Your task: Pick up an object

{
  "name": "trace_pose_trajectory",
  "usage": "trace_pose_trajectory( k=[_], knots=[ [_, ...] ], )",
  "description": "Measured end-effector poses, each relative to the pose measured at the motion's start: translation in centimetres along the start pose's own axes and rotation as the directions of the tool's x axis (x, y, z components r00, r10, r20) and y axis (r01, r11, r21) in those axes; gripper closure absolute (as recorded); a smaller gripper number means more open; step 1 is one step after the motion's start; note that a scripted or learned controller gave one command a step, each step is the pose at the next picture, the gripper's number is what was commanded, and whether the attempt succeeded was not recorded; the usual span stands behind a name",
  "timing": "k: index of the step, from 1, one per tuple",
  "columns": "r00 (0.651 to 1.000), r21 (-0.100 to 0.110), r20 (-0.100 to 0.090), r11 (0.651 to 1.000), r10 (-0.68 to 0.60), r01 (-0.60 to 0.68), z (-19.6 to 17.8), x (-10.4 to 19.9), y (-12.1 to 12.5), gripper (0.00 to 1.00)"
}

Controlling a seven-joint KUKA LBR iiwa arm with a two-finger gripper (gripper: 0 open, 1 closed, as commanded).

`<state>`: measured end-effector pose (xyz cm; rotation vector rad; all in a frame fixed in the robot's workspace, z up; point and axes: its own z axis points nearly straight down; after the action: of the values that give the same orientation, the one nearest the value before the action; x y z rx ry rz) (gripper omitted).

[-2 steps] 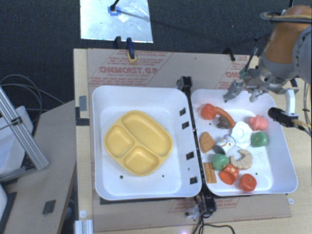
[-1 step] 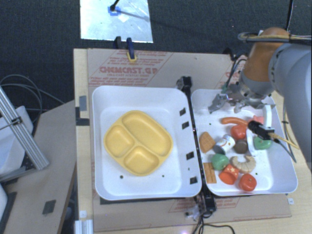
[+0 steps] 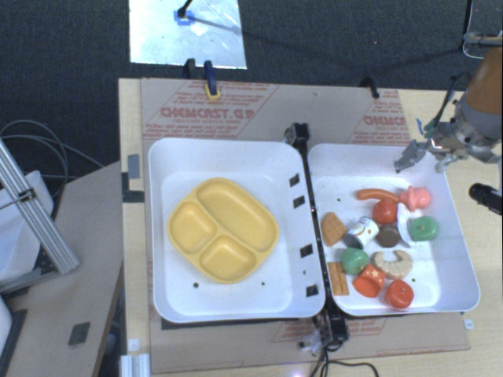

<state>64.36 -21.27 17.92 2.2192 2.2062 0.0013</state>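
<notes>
The right white bin (image 3: 460, 277) holds several small toy foods: a red sausage (image 3: 377, 195), a pink piece (image 3: 419, 197), a red tomato (image 3: 385, 211), a green round piece (image 3: 424, 228), a tan bread piece (image 3: 333, 228) and a pale croissant shape (image 3: 394, 263). My gripper (image 3: 427, 155) hangs over that bin's far right corner, above and behind the pink piece. Its fingers (image 3: 407, 159) are spread open with nothing between them.
The left white bin (image 3: 169, 163) contains a yellow divided plate (image 3: 224, 228). More toys lie near the right bin's front: a red fruit (image 3: 399, 294), an orange-red piece (image 3: 367, 283), a green piece (image 3: 354, 258) and a brown wafer (image 3: 338, 278). A black divider (image 3: 308, 210) runs between the bins.
</notes>
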Motion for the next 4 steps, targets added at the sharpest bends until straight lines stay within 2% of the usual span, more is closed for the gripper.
trace_pose_trajectory(
  k=[1,2,3,4],
  knots=[
    [1.000,0.014,-0.012,1.000,-0.012,0.012,9.9,5.3,-0.8,0.00],
    [1.000,0.003,-0.007,1.000,-0.011,0.011,8.2,5.0,-0.5,1.00],
    [1.000,0.002,-0.010,1.000,-0.017,0.017,1.3,12.7,-2.6,1.00],
    [1.000,0.005,-0.011,1.000,-0.017,0.017,-1.4,19.3,-2.5,1.00]
  ],
)
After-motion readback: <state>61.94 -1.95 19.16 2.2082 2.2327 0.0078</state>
